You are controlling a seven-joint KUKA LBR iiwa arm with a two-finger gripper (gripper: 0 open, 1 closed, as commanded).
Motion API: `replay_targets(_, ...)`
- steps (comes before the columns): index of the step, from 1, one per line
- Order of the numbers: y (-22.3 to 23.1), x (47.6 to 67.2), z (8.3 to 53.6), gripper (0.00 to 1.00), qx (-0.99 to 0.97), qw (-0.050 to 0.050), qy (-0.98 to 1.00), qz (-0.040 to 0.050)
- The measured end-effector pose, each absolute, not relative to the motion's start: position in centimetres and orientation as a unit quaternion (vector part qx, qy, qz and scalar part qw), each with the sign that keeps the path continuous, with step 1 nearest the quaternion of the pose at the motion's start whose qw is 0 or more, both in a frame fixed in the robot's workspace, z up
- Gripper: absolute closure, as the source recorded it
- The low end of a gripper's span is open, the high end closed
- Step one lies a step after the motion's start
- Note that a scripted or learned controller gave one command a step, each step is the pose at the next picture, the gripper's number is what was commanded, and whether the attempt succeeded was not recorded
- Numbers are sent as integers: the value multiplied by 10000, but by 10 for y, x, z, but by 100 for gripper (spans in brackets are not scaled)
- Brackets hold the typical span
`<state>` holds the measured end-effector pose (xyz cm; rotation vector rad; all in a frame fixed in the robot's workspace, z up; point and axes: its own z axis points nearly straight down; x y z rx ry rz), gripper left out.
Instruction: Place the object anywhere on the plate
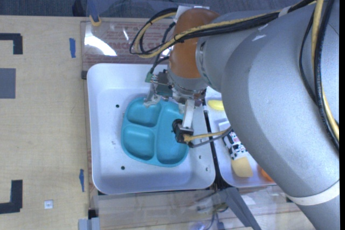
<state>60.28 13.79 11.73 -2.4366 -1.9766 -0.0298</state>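
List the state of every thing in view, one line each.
blue plate: right way up, flat in the left bin, partly covered by the arm.
tool: over the plate's far right corner; whether it holds anything cannot be told.
yellow object: lying in the right bin, apart from the plate.

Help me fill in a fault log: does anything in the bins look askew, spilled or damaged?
Nothing stands out. The blue plate lies flat and whole in the left bin, turned a little against its walls, with nothing spilled. The arm hides most of the right bin, so I cannot judge that side.
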Motion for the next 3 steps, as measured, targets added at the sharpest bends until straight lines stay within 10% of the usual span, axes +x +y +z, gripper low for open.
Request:
replay_targets(1, 138, 603, 117, 0, -7766, 20, -6299, -95)
replay_targets(2, 139, 603, 128, 100, -7759, 15, -6307, -104)
replay_targets(3, 139, 603, 127, 0, -7759, 16, -6308, -96)
